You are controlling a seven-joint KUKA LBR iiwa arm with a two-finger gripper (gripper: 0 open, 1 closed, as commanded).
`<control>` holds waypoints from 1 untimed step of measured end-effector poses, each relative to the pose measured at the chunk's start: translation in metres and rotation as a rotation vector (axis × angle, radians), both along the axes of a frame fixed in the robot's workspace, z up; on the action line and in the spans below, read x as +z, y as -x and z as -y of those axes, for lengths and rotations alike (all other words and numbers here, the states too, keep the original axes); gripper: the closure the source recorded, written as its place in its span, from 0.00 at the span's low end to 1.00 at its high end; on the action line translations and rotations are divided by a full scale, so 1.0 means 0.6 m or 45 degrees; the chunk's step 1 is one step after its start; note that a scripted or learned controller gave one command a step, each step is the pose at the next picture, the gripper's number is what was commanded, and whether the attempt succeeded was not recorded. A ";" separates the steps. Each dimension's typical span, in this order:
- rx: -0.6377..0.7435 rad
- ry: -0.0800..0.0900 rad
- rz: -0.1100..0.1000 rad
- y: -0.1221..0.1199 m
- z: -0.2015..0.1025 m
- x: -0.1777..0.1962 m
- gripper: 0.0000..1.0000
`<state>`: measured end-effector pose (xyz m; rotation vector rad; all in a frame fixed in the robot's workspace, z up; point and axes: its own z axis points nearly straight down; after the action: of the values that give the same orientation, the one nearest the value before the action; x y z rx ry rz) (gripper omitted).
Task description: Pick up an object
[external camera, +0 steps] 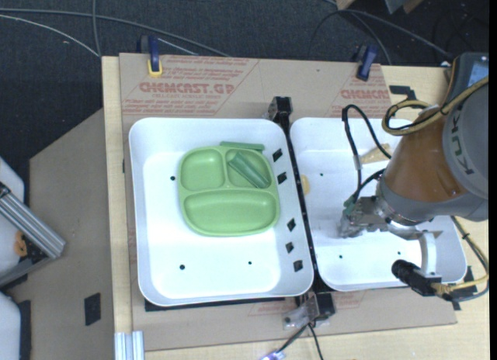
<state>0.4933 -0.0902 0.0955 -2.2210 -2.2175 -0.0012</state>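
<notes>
Now pincer [351, 223] low in right bin [373, 277], grip state cannot tell. Green tray [225, 203] far left of pincer: risk is closing on nothing.

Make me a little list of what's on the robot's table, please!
left bin: holds a green divided plate
plate's upper right section: a darker green piece lies in it
right bin: the arm reaches down into it
arm: grey with an orange band, coming in from the right
gripper: low over the right bin's floor, nothing seen held
</notes>
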 end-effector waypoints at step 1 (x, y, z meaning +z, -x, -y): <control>0.003 0.005 0.009 -0.018 0.007 0.093 1.00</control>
<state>0.5039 -0.0941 0.1515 -2.2239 -2.2256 -0.0050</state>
